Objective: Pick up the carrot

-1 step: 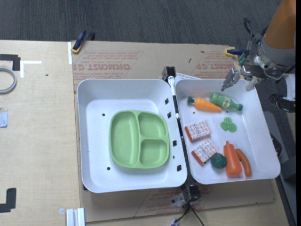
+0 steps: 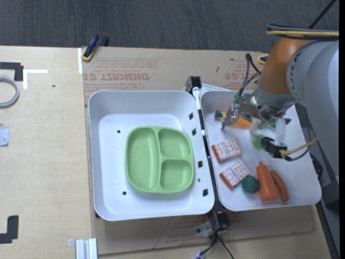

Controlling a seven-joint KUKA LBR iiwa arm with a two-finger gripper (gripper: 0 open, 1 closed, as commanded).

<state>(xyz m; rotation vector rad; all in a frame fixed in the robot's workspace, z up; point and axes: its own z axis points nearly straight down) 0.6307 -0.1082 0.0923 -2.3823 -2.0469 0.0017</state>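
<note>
Grey arm casing with its orange band (image 2: 280, 63) stands highest over the bench, reaching in over the far end of the shallow white right-hand bin (image 2: 302, 196). It carries the two-finger gripper (image 2: 233, 117) low at that bin's far-left corner. Pressed against the gripper's right side lies the carrot (image 2: 243, 122), a short orange wedge with a small green tuft (image 2: 218, 114) towards the bin's left wall. The tool is placed there, I judge, because this is the piece to be lifted. Whether it is spread wide, narrowed or gripping the carrot I cannot tell; the wrist hides the contact.

In the middle of this bin sit two red-and-white patterned blocks (image 2: 226, 150), apart from the carrot. At its near end lie a dark green round lump (image 2: 249, 184) and two long orange-red pieces (image 2: 264, 183), all well apart from the gripper and unlikely to interfere. Just left of this bin, the neighbouring white bin (image 2: 102, 144) holds a pale green divided plate (image 2: 160, 159).
</note>
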